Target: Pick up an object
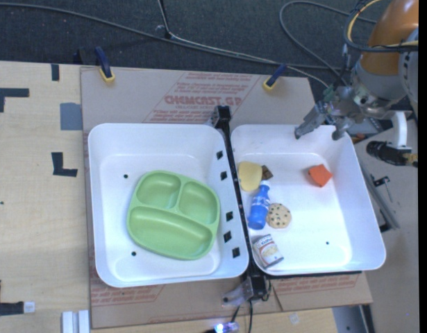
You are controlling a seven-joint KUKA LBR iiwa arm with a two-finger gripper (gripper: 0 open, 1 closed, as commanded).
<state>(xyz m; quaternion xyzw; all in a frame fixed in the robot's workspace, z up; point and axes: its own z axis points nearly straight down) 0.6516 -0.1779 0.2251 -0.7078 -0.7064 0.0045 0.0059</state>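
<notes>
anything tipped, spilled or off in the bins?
Nothing spilled or damaged. In the right bin, the blue bottle and small can look to be lying on their sides beside the cookie. The yellow item partly covers something dark. Orange block sits apart. Green tray lies flat in the left bin. Hand is open over the right bin's far rim.

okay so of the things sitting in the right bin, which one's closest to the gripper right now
The orange block. It sits alone toward the bin's far right, just below the gripper. The yellow piece, blue bottle, cookie and small can all cluster along the left wall, farther off.
</notes>
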